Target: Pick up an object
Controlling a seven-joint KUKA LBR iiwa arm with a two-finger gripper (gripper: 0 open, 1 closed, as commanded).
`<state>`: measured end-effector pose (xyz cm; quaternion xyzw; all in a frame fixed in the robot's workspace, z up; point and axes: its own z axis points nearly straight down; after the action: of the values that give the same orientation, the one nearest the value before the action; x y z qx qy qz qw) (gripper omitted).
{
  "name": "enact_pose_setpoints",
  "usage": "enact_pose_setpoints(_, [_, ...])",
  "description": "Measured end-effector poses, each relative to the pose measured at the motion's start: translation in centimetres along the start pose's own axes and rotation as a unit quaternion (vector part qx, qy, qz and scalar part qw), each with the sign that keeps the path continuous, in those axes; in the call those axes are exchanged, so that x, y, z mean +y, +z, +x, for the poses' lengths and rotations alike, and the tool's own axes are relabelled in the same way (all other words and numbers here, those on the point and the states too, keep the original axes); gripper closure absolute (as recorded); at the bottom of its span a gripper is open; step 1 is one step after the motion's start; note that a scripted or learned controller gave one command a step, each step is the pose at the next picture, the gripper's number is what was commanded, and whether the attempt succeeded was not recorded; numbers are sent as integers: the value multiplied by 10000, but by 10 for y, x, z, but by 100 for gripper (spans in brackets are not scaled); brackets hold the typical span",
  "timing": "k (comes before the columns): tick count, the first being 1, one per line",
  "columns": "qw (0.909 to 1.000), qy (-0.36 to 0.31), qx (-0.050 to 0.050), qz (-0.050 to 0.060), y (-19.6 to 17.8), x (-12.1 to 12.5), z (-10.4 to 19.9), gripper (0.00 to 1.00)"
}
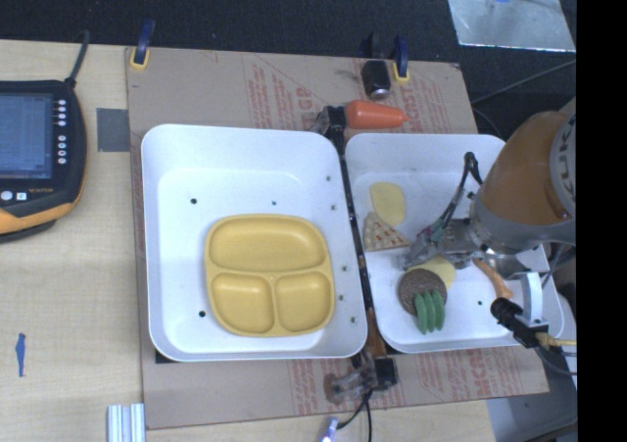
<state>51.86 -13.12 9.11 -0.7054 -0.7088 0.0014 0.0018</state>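
Observation:
The right bin (392,332) holds several small items. A pale yellow oval piece (388,201) lies near its back left. A tan waffle-like piece (379,232) lies just in front of that. A brown round object (419,285) lies toward the front with a green ridged piece (429,312) against it. A yellow lump (443,271) sits beside the brown object. My gripper (427,246) hangs low over the middle of this bin, just above the yellow lump and the brown object. The grey and orange arm (524,185) covers the bin's right side.
The left bin (176,156) holds a yellow divided plate (269,273). An orange carrot-shaped thing (374,117) and a black clamp (376,77) lie behind the bins. A control tablet (34,156) rests at the far left. Cables and a black part (514,318) hang by the arm.

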Motion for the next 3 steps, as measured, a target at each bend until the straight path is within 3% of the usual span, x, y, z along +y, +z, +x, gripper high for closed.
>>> enact_pose_setpoints(1, [10000,-7,-6,-8,-1,60,24,0])
enact_pose_setpoints(2, [10000,10,3,-11,-1,104,34,0])
enact_pose_setpoints(3, [9997,52,27,219,5,128,23,0])
